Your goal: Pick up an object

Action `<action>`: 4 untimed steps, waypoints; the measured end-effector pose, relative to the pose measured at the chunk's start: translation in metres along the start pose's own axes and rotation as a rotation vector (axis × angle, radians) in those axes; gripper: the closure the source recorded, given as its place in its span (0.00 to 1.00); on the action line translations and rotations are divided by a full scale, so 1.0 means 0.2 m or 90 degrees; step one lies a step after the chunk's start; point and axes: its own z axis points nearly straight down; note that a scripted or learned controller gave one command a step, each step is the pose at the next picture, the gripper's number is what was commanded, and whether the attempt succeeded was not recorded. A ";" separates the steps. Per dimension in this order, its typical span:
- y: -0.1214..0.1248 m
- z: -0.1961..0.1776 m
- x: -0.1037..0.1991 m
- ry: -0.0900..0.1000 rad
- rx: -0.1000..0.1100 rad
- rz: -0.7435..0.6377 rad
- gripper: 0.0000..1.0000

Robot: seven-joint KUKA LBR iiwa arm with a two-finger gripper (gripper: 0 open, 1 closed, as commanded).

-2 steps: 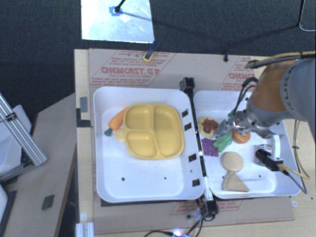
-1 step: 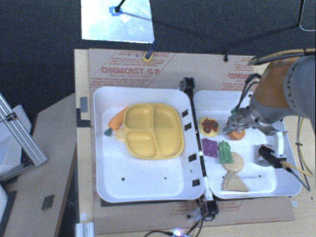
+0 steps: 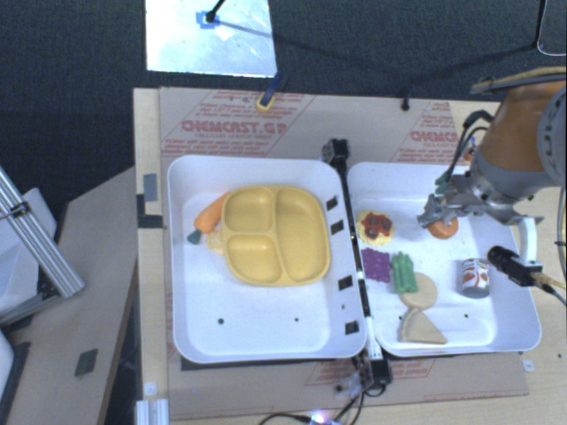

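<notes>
We see a glossy yellow divided tray (image 3: 270, 235) beside a plastic carrot (image 3: 210, 212); rightward, bumpy purple grapes (image 3: 376, 265), a small can (image 3: 475, 277), and a round orange ball (image 3: 443, 227) beneath the gripper (image 3: 440, 207), whose grasp we cannot tell.

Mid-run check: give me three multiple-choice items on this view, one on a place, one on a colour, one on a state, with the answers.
1. Where does the yellow divided plate lie?
A. in the left bin
B. in the right bin
C. on the bench outside the bins

2. What colour is the grape bunch?
A. red
B. purple
C. white

3. How does the small can stand?
A. upright
B. upside down on the plate
C. hanging in the air

Answers: 1 A, the plate sits inside the left bin with a carrot at its left edge. 2 B, the bunch is purple, beside a green piece. 3 A, the can stands on its base on the right bin floor, near the gripper.
</notes>
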 end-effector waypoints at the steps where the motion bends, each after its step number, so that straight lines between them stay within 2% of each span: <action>1: 0.00 -0.23 0.03 0.001 0.000 -0.002 1.00; 2: 0.00 -0.34 0.03 0.001 0.002 -0.002 1.00; 4: -0.22 -0.41 0.50 0.003 0.004 -0.005 1.00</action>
